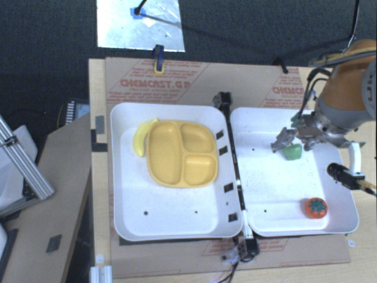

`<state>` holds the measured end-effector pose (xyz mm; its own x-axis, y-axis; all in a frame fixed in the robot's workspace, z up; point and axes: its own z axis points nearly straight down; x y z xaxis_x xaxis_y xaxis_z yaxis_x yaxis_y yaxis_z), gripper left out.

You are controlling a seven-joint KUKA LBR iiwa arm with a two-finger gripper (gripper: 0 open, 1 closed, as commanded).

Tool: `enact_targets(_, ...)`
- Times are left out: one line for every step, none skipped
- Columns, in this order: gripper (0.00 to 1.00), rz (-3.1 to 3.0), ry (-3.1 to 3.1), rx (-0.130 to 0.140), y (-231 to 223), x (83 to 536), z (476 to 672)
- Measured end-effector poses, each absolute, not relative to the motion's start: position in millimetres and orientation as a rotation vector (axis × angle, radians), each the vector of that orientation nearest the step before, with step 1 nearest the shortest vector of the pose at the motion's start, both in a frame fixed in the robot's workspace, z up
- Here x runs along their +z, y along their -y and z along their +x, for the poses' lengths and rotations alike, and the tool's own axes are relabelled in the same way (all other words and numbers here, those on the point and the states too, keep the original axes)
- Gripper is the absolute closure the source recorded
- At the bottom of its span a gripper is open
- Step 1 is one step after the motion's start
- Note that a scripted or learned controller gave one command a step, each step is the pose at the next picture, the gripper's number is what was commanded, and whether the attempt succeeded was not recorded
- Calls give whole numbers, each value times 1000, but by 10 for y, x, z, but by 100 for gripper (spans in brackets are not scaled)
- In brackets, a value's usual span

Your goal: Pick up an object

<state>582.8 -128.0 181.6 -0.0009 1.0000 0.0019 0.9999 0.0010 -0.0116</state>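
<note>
Two white bins sit side by side on a brown cardboard sheet (177, 78). The left bin (126, 211) holds a yellow tray (179, 153) with three sections. A yellow banana (140, 137) lies just beside the tray, touching its left edge. The right bin (265, 214) holds a small green block (293, 152) near the back. An orange toy fruit (316, 207) with a green top sits in the front right corner, well apart from the block. A black clip (222, 99) sits at the back where the two bins meet.

The gripper (290, 140) is down in the right bin, right over the green block. It is touching the block or is just above it. I cannot tell if the fingers are apart or together, or if they hold the block.

Red letters on the cardboard read "CHEMCAST GP". A shiny silver sheet (141, 16) lies on the dark floor behind the bench.
</note>
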Motion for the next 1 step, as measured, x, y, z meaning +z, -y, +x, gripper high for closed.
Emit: enact_targets(0, -2218, 2225, -1, 1278, 1884, 5859)
